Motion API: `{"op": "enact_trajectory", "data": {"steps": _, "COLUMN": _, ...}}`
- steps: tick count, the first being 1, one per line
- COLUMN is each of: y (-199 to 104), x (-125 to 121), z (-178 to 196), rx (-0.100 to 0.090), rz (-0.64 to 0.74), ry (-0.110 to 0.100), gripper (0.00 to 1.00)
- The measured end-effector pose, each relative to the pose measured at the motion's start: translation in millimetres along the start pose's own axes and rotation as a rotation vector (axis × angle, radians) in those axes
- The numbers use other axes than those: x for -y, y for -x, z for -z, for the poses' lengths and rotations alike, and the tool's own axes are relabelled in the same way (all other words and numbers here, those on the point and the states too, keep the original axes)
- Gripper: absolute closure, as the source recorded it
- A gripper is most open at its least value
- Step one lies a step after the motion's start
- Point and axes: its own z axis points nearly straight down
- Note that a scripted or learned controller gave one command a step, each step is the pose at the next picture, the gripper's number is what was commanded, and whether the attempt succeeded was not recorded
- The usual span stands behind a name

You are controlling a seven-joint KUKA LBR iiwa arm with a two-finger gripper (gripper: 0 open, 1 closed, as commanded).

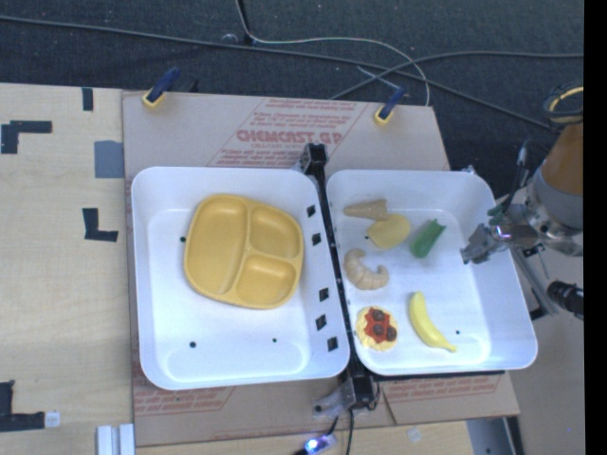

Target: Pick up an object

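The right bin (503,335) holds several toy foods: a tan bread piece (365,209), a yellow lemon-like piece (389,231), a green piece (427,238), a curled tan croissant (365,271), a small round pizza (377,327) and a banana (430,322). My gripper (480,247) hangs over the bin's right rim, to the right of the green piece and above the banana. Nothing shows between it and the bin floor.
The left bin (161,349) carries a yellow divided plate (244,251). A black divider with clips (327,282) runs between the bins. Both bins rest on a cardboard sheet (285,131) held by two yellow clamps. Cables cross the dark floor at the back.
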Motion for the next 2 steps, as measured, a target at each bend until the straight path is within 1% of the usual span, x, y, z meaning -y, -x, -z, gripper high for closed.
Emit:
{"op": "enact_trajectory", "data": {"steps": 1, "y": -6, "x": -4, "z": 62, "rx": 0.001, "rz": 0.002, "ry": 0.002, "gripper": 1.00}}
{"op": "enact_trajectory", "data": {"steps": 2, "y": -51, "x": -23, "z": 62, "rx": -0.002, "rz": 0.005, "ry": -0.003, "gripper": 1.00}}
